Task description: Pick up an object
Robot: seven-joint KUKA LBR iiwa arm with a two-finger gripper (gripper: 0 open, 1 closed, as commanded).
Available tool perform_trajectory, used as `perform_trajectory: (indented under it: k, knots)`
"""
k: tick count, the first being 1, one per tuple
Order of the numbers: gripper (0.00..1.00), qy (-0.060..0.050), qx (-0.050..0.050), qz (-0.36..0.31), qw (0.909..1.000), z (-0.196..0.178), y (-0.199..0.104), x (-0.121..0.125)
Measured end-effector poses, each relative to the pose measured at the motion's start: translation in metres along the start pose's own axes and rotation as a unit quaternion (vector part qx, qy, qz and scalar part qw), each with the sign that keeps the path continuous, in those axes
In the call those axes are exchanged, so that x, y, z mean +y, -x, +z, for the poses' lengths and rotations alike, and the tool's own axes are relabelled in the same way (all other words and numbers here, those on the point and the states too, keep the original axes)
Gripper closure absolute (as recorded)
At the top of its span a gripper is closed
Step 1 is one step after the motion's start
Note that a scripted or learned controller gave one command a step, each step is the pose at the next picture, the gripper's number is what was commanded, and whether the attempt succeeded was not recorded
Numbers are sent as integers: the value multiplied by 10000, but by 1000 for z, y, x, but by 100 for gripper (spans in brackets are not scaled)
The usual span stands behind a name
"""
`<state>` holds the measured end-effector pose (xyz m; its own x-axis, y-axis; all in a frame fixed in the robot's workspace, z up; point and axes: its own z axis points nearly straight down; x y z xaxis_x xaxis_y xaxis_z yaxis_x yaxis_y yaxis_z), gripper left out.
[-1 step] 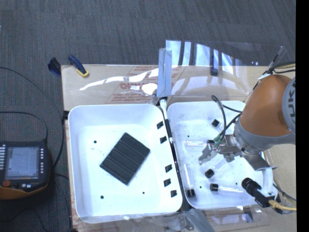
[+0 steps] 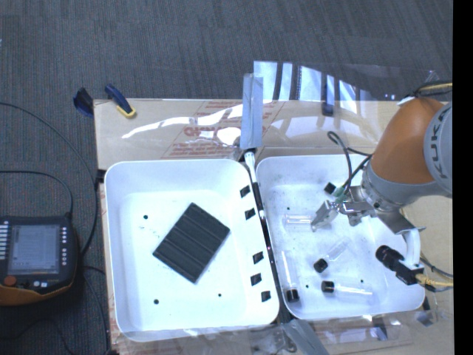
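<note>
My gripper [image 2: 323, 217] hangs over the right bin [image 2: 270, 180], and how far it is open I cannot tell. Clear vials [image 2: 297, 220] lie just beside it. A black pad [image 2: 192, 242] lies in the left bin [image 2: 122, 191].

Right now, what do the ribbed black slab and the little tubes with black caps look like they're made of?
Ribbed black slab: matte, likely rubber or plastic, parallel grooves, no shine. Little tubes: clear plastic or glass, seemingly see-through against the white bin; black caps look like plastic.
</note>
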<state>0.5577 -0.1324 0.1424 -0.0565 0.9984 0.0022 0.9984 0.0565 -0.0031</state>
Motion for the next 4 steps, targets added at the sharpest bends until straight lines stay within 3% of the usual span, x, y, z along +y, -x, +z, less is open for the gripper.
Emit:
perform_trajectory:
  k: [1, 2, 4]
  knots:
    - [0, 14, -5, -473, 9989, 17, 25, 86]
    - [0, 21, -11, -538, 9986, 53, 75, 33]
    - [0, 22, -9, -535, 9986, 53, 76, 33]
